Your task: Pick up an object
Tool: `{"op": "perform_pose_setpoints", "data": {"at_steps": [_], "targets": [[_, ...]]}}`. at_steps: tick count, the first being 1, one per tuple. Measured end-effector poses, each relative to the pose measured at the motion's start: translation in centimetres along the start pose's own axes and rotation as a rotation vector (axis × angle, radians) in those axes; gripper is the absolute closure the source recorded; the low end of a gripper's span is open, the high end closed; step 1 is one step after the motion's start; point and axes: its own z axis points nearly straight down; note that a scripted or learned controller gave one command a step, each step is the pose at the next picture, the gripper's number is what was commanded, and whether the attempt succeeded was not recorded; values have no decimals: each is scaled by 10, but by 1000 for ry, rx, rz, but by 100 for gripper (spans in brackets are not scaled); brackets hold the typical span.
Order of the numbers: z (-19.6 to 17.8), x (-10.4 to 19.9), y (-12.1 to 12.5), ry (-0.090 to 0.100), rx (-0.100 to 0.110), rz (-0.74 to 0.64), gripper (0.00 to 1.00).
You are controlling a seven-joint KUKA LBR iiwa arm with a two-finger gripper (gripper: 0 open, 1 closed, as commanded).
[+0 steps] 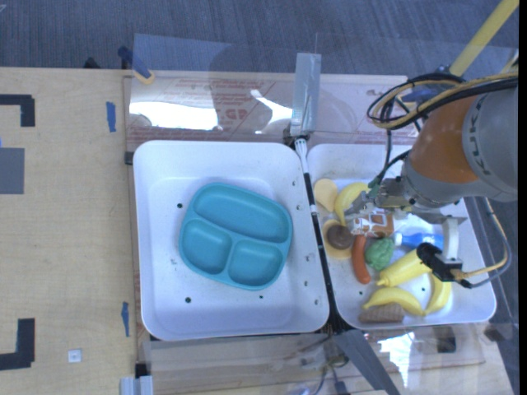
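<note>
A: Where is the arm [461, 146]?

B: It reaches in from the right over the right bin [482, 307]. The gripper [375, 208] hangs low among the toy food at that bin's upper left.

A: Is it holding anything?

B: I cannot tell; the wrist hides that part.

A: What lies nearest to it?

B: A carrot [360, 257], just below the gripper. It is orange-red, thin and smooth, with its long axis almost straight up and down the view, the lower end leaning slightly right. Its upper end sits near the gripper; whether they touch is unclear.

A: And around it?

B: A brown round piece [338, 237] lies just left of the carrot's top. A green leafy lump [380, 252] sits against its right side. Two yellow pieces [339, 196] lie above, by the bin's left wall. A banana [403, 267] slants from lower left to upper right beside the green lump, and a yellow-and-brown piece [394, 303] lies near the front wall.

A: The left bin [156, 245]?

B: It holds a blue divided plate [235, 234], lying flat near the middle, well apart from the gripper.
</note>
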Motion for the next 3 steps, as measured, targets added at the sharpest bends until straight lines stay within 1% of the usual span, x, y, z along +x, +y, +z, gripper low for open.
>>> {"op": "perform_pose_setpoints", "data": {"at_steps": [1,2,3], "targets": [[-2,-8,-41,-3,-5,-41,0],[-16,-8,-36,-4,-18,-41,100],[-7,-12,-66,-6,-20,-192,100]]}}
